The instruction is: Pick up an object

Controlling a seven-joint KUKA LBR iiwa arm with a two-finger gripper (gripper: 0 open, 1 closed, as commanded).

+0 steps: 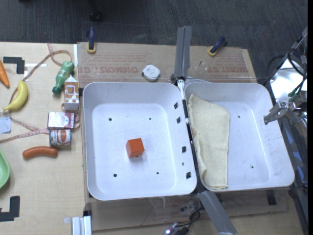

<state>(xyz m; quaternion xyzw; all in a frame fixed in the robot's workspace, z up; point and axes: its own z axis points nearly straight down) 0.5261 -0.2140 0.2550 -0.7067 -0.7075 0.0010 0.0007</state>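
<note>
Sitting near the middle of the left bin (98, 106), slightly toward its near side, an orange block (135, 147) is resting alone on the white floor. Beside it, in the right bin (264, 146), a cream towel (211, 146) is lying folded lengthwise along the left wall, running from the near rim toward the far one. At the right edge, by the right bin's outer wall, the tool (276, 112) is hanging well apart from the block — whether it is open or closed cannot be told. On the surface (39, 190) left of the bins, a sausage (40, 152), a small can (60, 137), a little carton (71, 94), a banana (17, 97) and a green bottle (63, 75) are lying scattered. Farther back, a white round tape measure (151, 72) is sitting on the cardboard — beyond the left bin's far rim.
</note>
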